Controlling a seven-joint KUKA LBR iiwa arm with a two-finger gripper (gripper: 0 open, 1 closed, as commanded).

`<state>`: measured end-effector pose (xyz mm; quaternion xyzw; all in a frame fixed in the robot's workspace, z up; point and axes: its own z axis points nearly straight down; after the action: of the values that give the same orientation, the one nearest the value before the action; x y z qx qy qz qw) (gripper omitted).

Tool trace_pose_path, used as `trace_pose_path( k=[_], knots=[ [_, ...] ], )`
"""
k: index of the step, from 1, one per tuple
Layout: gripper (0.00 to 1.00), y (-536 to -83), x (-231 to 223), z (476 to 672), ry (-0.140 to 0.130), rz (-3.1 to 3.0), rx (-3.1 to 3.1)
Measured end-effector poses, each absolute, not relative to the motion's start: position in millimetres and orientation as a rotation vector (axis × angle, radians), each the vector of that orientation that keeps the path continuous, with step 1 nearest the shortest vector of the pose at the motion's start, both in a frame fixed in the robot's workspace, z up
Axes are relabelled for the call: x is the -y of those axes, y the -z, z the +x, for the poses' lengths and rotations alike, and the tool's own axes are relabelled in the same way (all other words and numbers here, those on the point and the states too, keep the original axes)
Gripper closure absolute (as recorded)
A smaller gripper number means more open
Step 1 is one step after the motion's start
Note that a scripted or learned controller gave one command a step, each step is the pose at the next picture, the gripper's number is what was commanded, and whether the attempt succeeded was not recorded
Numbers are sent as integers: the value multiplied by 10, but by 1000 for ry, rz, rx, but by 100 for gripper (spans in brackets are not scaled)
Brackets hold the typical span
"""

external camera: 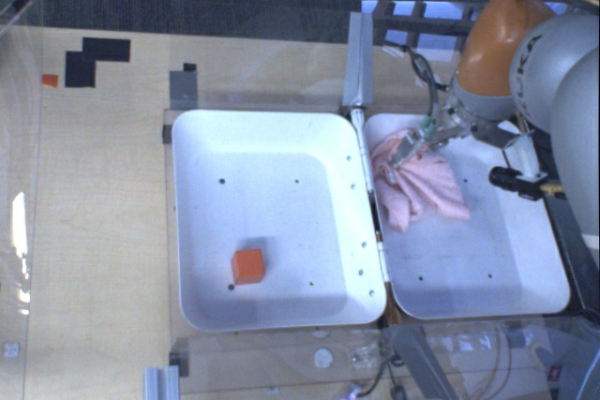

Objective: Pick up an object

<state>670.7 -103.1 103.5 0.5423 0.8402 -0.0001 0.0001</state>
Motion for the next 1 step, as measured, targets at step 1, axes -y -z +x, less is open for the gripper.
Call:
trace_pose_path(
  k=[1],
  knots=[
    [0, -961, 954, 6707, 6, 1771, -2590]
  ],
)
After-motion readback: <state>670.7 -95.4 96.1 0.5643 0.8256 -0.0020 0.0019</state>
